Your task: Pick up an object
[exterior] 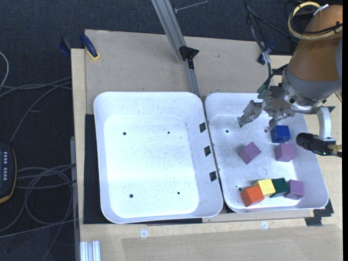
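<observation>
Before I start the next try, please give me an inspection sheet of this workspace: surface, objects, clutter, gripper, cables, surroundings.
Surface: wooden bench bearing left bin and right bin, side by side.
Job's things: all in the right bin: blue cube, three purple cubes, orange cube, yellow cube, green cube.
Clutter: blue clamps at the bench's far edge.
Gripper: gripper above the right bin's far part, open, holding nothing.
Cables: black loops on the floor at left; more behind the arm.
Surroundings: dark carpet; slanted metal pole.
</observation>
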### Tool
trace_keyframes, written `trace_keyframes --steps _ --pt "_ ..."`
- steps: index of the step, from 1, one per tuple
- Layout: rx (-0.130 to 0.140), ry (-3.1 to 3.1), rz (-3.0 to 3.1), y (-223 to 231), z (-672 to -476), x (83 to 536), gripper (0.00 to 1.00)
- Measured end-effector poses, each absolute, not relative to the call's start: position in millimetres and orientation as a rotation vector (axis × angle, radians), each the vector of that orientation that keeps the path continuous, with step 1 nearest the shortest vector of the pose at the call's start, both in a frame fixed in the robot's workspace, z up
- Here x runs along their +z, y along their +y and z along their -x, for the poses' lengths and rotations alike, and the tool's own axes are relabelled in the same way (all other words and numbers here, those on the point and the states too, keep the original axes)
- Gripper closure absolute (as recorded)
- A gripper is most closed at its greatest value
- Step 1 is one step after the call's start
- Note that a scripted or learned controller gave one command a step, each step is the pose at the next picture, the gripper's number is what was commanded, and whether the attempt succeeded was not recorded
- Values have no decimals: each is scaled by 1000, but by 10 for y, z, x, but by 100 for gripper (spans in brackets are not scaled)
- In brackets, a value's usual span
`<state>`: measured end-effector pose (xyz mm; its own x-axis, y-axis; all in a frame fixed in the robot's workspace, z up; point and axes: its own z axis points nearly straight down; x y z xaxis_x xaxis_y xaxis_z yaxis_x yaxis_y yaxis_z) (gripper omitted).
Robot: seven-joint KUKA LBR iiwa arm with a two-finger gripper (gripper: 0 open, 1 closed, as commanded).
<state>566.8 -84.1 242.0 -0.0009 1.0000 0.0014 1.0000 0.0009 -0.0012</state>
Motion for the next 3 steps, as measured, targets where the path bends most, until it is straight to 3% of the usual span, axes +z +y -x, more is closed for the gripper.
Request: trace_keyframes --steps 1,2,3 --pt "-1 -2221 2220 -842 -5669 2420 0" --pt "7 -2216 2216 -851 -5654 1785 0" --pt "-2 -2226 2224 -855 -5746 1223 0"
